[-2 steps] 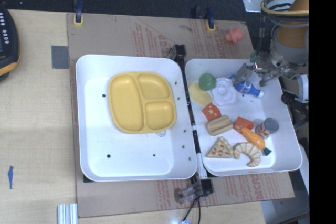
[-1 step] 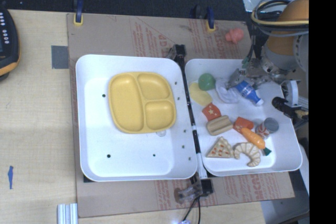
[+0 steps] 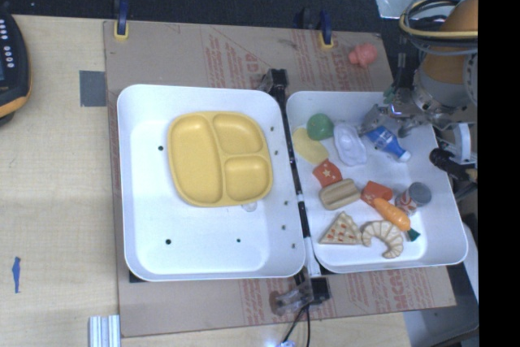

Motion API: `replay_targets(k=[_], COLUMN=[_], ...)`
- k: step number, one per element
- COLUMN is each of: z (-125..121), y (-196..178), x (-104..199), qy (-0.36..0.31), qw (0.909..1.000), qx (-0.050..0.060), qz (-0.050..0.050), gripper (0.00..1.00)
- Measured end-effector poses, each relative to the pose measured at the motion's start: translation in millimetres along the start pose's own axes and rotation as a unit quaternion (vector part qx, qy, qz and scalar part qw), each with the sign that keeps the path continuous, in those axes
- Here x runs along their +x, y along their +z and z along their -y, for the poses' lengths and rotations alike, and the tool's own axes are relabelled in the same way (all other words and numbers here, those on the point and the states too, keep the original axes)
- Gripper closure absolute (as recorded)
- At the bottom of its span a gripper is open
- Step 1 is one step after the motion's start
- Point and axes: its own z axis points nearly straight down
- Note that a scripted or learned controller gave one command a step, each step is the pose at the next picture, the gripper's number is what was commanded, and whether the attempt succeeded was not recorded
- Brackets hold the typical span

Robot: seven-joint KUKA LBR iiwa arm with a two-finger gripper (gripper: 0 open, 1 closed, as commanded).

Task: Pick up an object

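Note:
The right bin (image 3: 443, 252) holds several toy foods: a green ball (image 3: 319, 126), a pale yellow piece (image 3: 308, 146), a clear plastic item (image 3: 349, 145), a red box (image 3: 327, 172), a brown bun (image 3: 340, 193), a pizza slice (image 3: 341, 230), a croissant (image 3: 385, 236), a carrot (image 3: 394, 215) and a grey disc (image 3: 418, 193). My gripper (image 3: 393, 116) hangs over that bin's far right part, just above a blue item (image 3: 388, 142). The blue item lies on the bin floor close under the gripper.
The left bin (image 3: 146, 256) bears a yellow divided plate (image 3: 219, 157). A pink toy (image 3: 363, 54) lies on the cardboard behind the right bin. Clamps hold the cardboard at the far edge. A dark device (image 3: 11, 65) sits at the far left.

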Motion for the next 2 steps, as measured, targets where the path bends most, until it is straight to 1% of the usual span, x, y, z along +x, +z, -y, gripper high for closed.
replay_targets(k=[1, 2], z=[0, -1], y=[-11, -52], x=[0, 17], qy=[-0.002, -0.001], qw=[1.0, 1.0], qx=[0.0, -0.002], qz=[0.001, 0.0], gripper=[1.0, 1.0])
